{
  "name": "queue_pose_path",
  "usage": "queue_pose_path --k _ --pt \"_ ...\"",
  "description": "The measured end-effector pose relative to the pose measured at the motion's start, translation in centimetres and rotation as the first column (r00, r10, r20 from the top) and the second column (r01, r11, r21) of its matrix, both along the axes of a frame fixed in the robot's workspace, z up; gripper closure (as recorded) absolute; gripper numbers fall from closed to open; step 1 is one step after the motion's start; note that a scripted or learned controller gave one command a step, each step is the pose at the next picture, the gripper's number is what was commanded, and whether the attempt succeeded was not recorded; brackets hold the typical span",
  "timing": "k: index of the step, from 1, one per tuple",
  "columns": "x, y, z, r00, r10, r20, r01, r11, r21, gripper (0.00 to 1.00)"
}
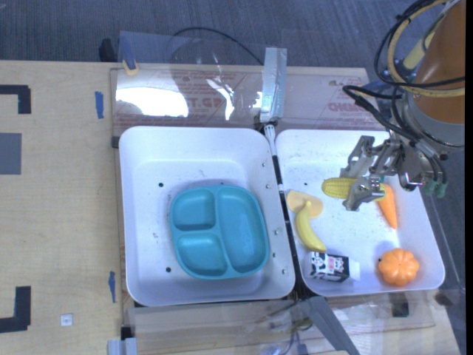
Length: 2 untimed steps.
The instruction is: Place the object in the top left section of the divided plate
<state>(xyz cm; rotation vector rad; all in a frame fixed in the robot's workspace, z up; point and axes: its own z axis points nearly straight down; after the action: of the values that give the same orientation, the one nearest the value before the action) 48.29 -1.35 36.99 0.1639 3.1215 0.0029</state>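
The gripper (361, 192) hangs over the right bin (432, 276), low down near the top middle of that bin. Its two metal fingers (359, 198) point down and to the left, but from up here you cannot tell if they are apart or together, or if they have a hold on anything. Right by the fingers is a yellow corn cob (336, 188), which lies flat on its side, and its right end goes under the gripper. Just to the right of the gripper is an orange carrot (388, 208), with its thin tip pointing down. Lower and to the left lies a yellow banana (307, 222), close to the wall between the two bins. Below the banana is a small black and white carton (331, 266) lying flat. Beside that, in the bottom right corner, sits a little orange pumpkin (398, 266). The left bin (140, 154) holds a blue divided plate (219, 230) with three parts. The top left part of the plate (194, 210) has nothing in it.
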Motion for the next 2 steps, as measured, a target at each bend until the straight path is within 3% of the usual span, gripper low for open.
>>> queue_pose_path --k 2 --pt "0.4 0.1 2.2 1.0 -0.003 0.018 0.003 1.0 0.002 1.0"
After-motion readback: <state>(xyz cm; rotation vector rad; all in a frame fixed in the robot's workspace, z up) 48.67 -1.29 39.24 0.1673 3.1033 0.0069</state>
